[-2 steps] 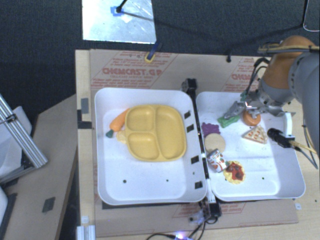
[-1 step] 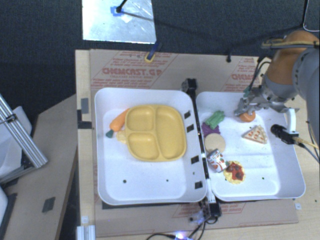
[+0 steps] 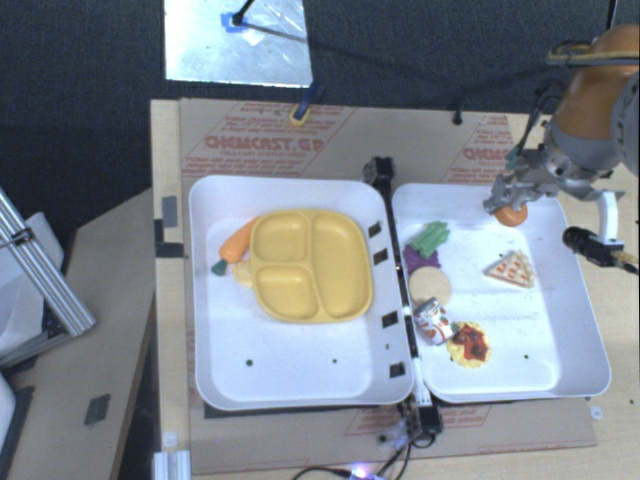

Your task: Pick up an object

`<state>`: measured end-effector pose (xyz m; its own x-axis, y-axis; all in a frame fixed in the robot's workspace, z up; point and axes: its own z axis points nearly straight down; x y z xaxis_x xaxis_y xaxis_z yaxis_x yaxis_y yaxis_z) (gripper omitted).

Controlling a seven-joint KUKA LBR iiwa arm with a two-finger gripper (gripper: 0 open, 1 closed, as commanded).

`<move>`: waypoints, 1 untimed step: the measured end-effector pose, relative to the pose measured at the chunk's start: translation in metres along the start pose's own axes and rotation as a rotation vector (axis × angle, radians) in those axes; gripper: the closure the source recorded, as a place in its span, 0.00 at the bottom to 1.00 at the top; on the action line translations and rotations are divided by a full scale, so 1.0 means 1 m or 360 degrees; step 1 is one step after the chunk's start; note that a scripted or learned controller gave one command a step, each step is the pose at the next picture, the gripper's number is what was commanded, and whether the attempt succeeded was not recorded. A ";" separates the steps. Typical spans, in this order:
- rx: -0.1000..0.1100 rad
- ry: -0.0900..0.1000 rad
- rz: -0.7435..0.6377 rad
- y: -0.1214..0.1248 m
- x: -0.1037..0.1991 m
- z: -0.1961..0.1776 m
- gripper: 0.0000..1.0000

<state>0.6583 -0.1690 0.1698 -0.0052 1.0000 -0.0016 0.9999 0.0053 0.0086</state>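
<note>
Orange ball [image 3: 512, 215] at pincer [image 3: 507, 205] tips, touching

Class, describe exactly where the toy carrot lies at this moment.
The toy carrot lies in the left bin, on the camera view's left, tucked against the upper-left edge of the yellow divided plate.

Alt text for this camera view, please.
The gripper sits over an orange object at the right bin's far edge. The left bin holds a yellow divided plate beside a toy carrot.
</note>
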 end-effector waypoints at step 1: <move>0.0003 0.0000 -0.0001 0.002 0.000 -0.055 1.00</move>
<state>0.6599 -0.1691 0.2244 -0.0056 1.0000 -0.0017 1.0000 0.0056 0.0070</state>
